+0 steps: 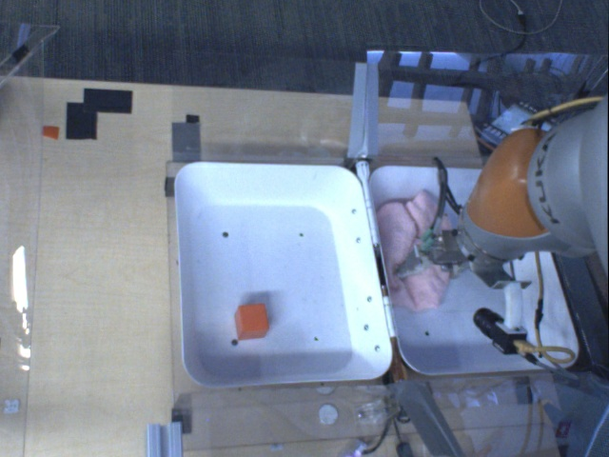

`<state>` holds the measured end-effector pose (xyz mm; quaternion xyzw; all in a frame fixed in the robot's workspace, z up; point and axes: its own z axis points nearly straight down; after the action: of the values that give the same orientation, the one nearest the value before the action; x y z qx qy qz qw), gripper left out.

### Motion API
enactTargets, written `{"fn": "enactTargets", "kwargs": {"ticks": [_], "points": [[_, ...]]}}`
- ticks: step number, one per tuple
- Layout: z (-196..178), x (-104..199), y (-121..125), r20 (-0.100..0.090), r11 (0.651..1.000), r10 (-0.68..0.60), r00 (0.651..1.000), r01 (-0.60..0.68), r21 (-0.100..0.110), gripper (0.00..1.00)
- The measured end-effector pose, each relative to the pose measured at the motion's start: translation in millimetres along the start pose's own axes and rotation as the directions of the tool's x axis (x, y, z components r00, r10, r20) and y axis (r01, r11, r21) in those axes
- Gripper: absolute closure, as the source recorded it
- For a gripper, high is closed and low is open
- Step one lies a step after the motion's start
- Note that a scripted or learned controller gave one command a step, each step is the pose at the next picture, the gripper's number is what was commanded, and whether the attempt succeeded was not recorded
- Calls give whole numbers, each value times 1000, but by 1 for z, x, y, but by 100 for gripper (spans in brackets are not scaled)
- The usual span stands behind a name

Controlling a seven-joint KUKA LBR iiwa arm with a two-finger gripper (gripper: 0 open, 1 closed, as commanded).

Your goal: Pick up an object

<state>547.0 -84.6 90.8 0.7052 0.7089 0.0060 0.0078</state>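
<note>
Camera view: two white bins sit side by side on the pale wooden bench [95, 284]. The left bin [285, 193] holds a small orange cube [252, 321], lying flat on the floor toward the near left corner and clear of every wall. A few small dark dots mark that bin's floor around it.

The right bin [447, 350] holds a pink cloth [407, 222]. It is crumpled into a long heap that lies against the bin's left wall, running from the far part of the bin down to about its middle.

The arm [576, 184] reaches in from the right over the right bin, with its orange band [504, 203] above the far right part of that bin. The gripper [428, 255] is low over the cloth, at the right edge of the heap and toward its nearer end. Its metal tip overlaps the pink fabric, so the cloth lies directly under and beside the gripper. Whether the fabric is actually caught in it cannot be told, and whether the gripper is open or closed cannot be told either, since the wrist covers it from above. The cloth looks settled on the bin floor, not lifted.

The cube is well apart from the gripper, across the divider between the bins.

On the bench's far left are a black stepped mark [95, 110] and a tiny orange square [49, 132].
</note>
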Motion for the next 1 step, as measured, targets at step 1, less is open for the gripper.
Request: {"fn": "enactTargets", "kwargs": {"ticks": [1], "points": [[-10,0,4,0,1000,-2,1000,2,-6,100]]}}
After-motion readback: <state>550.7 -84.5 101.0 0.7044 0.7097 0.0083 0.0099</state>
